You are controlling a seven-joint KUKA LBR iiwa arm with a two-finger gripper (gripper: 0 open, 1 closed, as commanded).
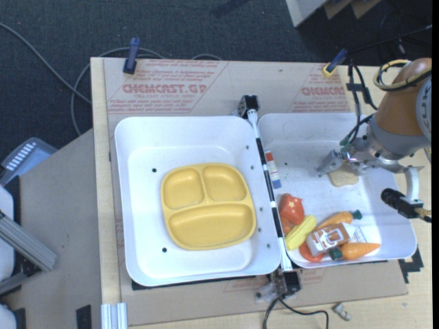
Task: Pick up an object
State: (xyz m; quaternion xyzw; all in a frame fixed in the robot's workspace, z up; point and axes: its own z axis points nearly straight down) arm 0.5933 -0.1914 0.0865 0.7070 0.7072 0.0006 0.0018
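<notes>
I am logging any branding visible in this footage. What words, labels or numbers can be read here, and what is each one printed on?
"CHEMCAST GP": red print on the brown protective sheet covering the bench, behind the left bin.
The same red print repeats behind the right bin, partly cut off; the smaller lines under it are too blurred to read.
Label on the small packet in the right bin: too small to read.

The setting is a robotics laboratory. A grey-and-orange industrial robot arm (403, 115) reaches over a desk topped with printed brown protective sheeting (171, 88). Blue spring clamps (131, 55) grip the desk's far edge. Two shallow white plastic bins (130, 184) sit side by side. Loose cables (48, 53) cross the dark carpeted floor (137, 12).
</notes>
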